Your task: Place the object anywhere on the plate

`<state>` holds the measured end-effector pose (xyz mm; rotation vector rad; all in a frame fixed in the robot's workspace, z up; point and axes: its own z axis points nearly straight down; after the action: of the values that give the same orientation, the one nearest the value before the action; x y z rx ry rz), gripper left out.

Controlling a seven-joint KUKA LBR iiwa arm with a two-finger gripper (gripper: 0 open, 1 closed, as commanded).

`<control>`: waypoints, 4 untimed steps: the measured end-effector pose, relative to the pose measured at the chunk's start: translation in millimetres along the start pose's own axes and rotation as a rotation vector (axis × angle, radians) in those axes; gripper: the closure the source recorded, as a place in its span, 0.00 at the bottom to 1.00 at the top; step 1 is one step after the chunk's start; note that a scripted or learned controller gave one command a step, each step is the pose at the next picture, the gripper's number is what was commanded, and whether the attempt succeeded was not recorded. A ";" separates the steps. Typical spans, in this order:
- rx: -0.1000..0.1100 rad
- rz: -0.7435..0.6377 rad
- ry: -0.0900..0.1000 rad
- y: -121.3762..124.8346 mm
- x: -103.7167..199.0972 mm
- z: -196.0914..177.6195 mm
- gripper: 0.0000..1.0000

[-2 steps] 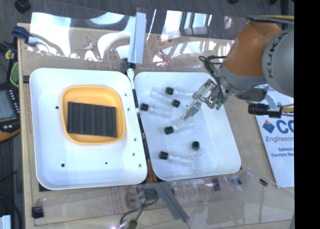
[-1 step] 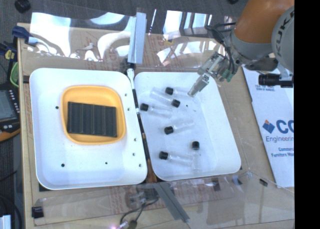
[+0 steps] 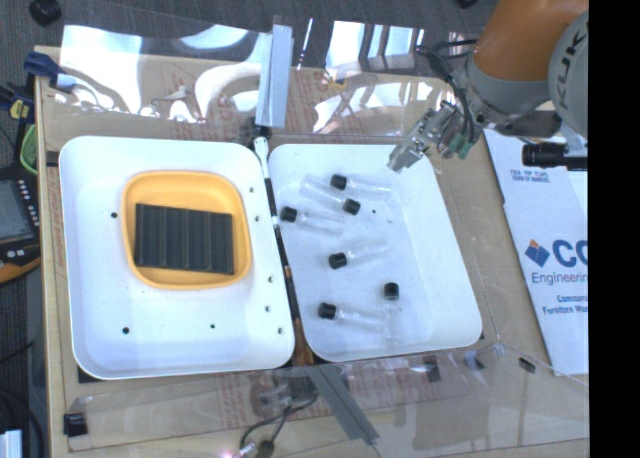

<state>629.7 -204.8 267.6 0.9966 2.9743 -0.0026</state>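
Gripper [image 3: 408,158] is hovering over right bin's [image 3: 455,276] far edge; grip state unclear. Clear black-capped vials [image 3: 345,258] are lying scattered; yellow plate [image 3: 186,231] is carrying a ribbed dark slab [image 3: 185,239].

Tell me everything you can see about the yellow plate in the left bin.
The yellow plate is a rounded-rectangle dish with a raised, smooth rim that looks like plastic. It lies flat in the left white bin, toward its upper middle, long side running left to right. A dark ribbed rectangular insert covers most of its floor. None of the clear black-capped vials are on it; they lie in the right bin. The pincer is far from it.
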 end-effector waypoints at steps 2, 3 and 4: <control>0.000 -0.160 0.006 17.0 128.1 51.6 1.00; 0.000 -0.362 0.008 56.2 183.5 66.3 1.00; 0.001 -0.361 0.008 55.8 183.3 66.2 0.00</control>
<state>517.3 -50.0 200.5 0.4473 3.1127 -0.0009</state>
